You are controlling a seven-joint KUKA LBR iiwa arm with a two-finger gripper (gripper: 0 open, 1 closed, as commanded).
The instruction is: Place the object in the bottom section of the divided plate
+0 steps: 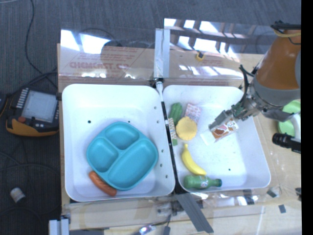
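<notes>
The green bottle (201,182) lies nearest, at the near edge of the right bin (254,153). Just past it is a yellow banana (191,162).

The job has hardly begun. The gripper (226,123) is low over the right bin, at a small red and white packet (225,129). The packet looks like the thing to move, I think. I cannot tell if the jaws are wide, narrow, or holding it. The packet is in the right bin, far from the plate.

The blue divided plate (123,154) sits in the left bin (78,106). Its three sections have nothing in them. Picking, carrying and dropping are all left to do.

Counting: two bins, one plate, one orange hot dog (101,183) touching the plate's near-left rim. The right bin has one bottle, one banana, one round yellow thing (186,129), one green vegetable (175,112), one pink packet (192,113) and the red and white packet.
</notes>
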